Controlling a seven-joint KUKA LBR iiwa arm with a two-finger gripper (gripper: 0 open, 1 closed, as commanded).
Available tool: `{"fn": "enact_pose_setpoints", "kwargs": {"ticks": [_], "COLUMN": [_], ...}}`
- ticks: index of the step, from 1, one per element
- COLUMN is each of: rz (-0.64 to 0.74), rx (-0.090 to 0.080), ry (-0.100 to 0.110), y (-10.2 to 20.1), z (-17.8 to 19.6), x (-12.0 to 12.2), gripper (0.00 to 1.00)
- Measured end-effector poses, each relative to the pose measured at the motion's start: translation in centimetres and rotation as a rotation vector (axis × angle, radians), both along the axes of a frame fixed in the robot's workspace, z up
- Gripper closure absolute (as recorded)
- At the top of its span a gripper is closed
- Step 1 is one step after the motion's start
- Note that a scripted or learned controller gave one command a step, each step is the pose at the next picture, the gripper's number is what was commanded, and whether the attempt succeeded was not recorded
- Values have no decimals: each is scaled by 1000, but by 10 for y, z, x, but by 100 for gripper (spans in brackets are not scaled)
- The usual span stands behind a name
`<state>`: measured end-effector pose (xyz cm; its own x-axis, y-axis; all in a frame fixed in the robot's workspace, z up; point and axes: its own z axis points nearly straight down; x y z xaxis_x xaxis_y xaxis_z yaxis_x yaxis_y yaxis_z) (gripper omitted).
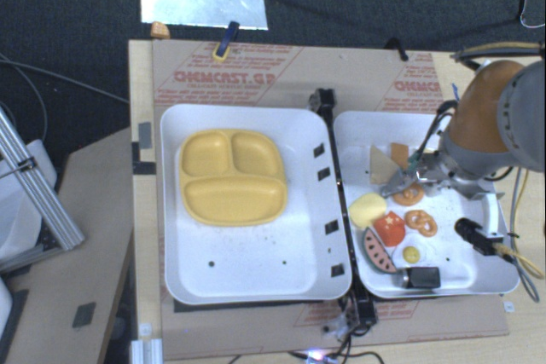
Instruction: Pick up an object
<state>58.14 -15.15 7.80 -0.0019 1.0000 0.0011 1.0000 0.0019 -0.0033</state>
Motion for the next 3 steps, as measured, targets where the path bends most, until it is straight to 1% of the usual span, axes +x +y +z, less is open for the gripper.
{"fn": "enact_pose_setpoints", "kwargs": {"ticks": [1,2,3], "rz": [-1,6,7], "rx": [-2,0,0], "ry": [-9,-5,-11], "y": [-1,40,86], "z": [18,6,112], "x": [2,13,-7], "gripper": [100,100,100]}}
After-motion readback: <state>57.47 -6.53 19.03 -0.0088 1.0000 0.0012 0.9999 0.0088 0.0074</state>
